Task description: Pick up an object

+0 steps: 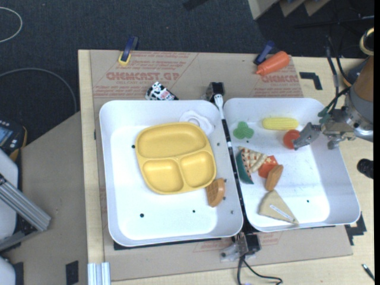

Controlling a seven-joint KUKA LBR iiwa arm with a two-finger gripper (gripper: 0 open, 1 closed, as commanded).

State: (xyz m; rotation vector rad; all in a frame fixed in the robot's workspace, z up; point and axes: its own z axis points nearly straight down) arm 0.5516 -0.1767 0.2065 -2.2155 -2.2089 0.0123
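Observation:
My gripper [319,139] hangs over the right bin [332,183] near its far right side. Its fingers stand open, and I see nothing between them. One fingertip [306,136] is just right of a red tomato [290,138], close to touching it. A yellow corn cob [280,123] lies behind the tomato, and a green leafy piece [243,130] sits to its left. A pizza slice [254,159], an orange carrot piece [273,176] and a pale cheese wedge [276,207] lie toward the front of the bin.
The left bin [119,177] holds a yellow divided plate [175,157], a brown pastry [215,191] and a white ring-shaped piece [199,121]. Behind the bins on the board are a black-and-white toy [160,92], an orange clamp [273,63] and a blue-yellow clamp [126,51].

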